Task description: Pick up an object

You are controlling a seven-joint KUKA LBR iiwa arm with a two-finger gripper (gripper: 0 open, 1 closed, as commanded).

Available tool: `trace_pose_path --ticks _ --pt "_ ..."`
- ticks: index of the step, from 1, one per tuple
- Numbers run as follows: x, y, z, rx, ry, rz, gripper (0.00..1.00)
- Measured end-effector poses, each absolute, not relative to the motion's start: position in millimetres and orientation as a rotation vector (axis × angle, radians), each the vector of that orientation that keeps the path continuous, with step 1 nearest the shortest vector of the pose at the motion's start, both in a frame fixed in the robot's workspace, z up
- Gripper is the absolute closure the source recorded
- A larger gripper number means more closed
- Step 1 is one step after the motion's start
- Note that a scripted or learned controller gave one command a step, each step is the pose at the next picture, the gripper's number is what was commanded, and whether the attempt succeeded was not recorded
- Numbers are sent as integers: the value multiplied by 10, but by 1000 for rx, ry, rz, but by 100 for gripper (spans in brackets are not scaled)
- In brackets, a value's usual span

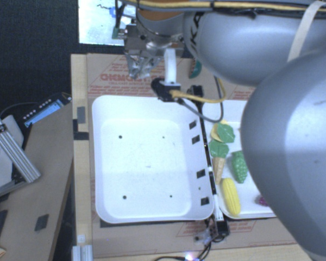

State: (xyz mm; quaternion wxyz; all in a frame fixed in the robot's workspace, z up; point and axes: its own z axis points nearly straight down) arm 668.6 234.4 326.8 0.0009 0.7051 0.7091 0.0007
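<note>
The task's things lie in the right bin (233, 213), in the strip of it that shows beside the arm (271, 91). Four can be counted with fair confidence. A yellow corn cob (231, 196) lies nearest the front, a stubby cylinder with a ribbed, glossy plastic look. Just behind it is a carrot (218, 156), a pale orange cone with a flat green leafy top. Beside that, toward the arm, a green piece (239, 166) with a bumpy skin and an oblong shape. At the back of the group a leaf (224, 132), flat, green with a yellowish edge. A small pink bit (262, 200) peeps out at the arm's edge; too little of it shows to tell its shape. The toys lie close together, some touching.

The gripper (138, 69) hangs well apart from them, over the cardboard (106, 75) behind the left bin's far rim. It is dull grey metal, blocky, with short fingers pointing down. Nothing is between them; whether the jaws stand apart or together I cannot tell. A white bracket and a black fitting with a yellow cable sit just beside it.

There are two bins, both smooth white moulded plastic, shallow with rounded corners. The left bin (108, 145) has four small dark dots on its floor. Black clips join the two rims. The arm is rounded matt grey, with an orange band (163, 1) above the wrist.
</note>
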Motion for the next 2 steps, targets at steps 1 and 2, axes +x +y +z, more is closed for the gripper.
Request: trace_pose_path --ticks 1,2 --pt "6687 2344 3280 2214 2226 3 100" --pt "6687 2344 3250 2214 2226 3 100"
